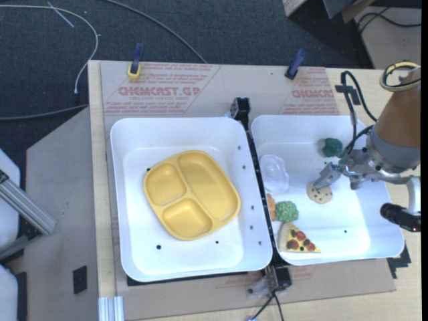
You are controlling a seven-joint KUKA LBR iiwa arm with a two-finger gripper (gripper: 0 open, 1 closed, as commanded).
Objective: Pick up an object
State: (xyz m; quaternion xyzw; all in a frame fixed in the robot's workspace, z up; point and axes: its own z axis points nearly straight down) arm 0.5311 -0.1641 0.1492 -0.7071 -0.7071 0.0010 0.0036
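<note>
My gripper [328, 178] hangs over the right bin [348, 236], reaching in from the right at the end of the grey arm with the orange band. Just below its tip lies a round tan cookie [320, 194] with dark spots. A dark green lumpy piece [332, 146] sits a little beyond the gripper, toward the back of the bin. A green broccoli floret [287, 210] and a pizza slice [298, 239] lie at the bin's front left. Nothing is seen held in the gripper.
A clear plastic piece [275, 171] and a small orange item [270, 206] lie by the right bin's left wall. The left bin [127, 179] holds a yellow divided plate [192, 194]. Black cables run near the arm at the right.
</note>
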